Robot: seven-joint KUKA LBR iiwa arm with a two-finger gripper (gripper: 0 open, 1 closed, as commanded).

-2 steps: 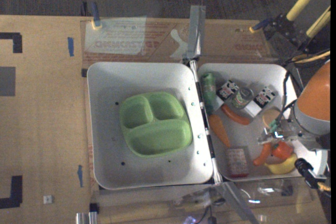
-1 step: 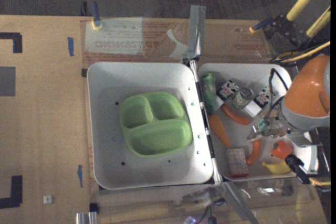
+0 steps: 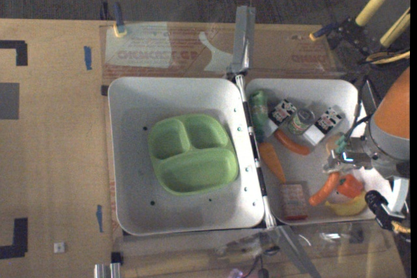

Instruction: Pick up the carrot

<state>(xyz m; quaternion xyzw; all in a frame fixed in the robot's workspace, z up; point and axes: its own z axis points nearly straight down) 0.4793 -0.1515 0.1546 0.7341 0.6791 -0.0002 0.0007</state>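
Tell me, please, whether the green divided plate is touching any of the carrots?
Apart. In the camera view the green divided plate lies alone in the left bin, while the carrots lie in the right bin, beyond the bin walls.

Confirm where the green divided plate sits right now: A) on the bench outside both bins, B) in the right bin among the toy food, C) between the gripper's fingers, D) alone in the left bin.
D: the green divided plate lies flat in the left bin, with nothing else beside it.

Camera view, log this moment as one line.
gripper: over right bin | carrot: lying in bin, not held | green plate: left bin
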